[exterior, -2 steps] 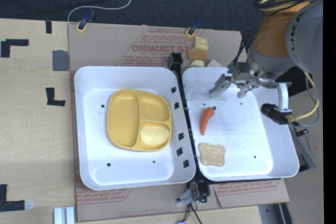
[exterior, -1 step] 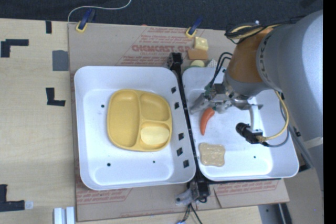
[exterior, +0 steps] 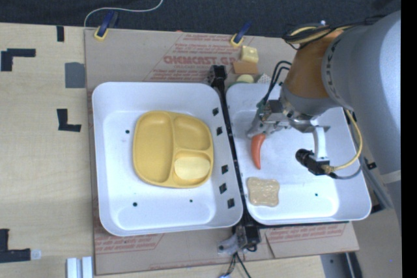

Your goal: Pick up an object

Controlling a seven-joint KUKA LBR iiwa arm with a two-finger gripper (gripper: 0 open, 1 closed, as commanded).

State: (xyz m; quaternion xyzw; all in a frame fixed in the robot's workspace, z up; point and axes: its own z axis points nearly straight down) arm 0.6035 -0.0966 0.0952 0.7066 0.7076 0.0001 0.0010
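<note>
The grey arm (exterior: 365,68) with its orange band (exterior: 309,68) comes in over the right bin (exterior: 352,205). Its gripper (exterior: 262,131) hangs low inside that bin, close to the wall that the two bins share. An orange chili pepper (exterior: 257,150) lies on the white floor of the right bin. The top end of the pepper is right at the tips of the gripper, and the rest of it points down toward the near side of the bin. I cannot tell if the tips are apart or together, or if they pinch the pepper.

Nearer to the front of the right bin than the pepper lies a flat tan piece of bread (exterior: 263,192). It is near the pepper but not touching it.

At the far edge of the right bin sit a tan block (exterior: 246,62) and a small pale round thing (exterior: 244,79).

The left bin (exterior: 111,205) is just beside the right bin. A yellow plate (exterior: 172,148) with three parts lies in its middle.
</note>
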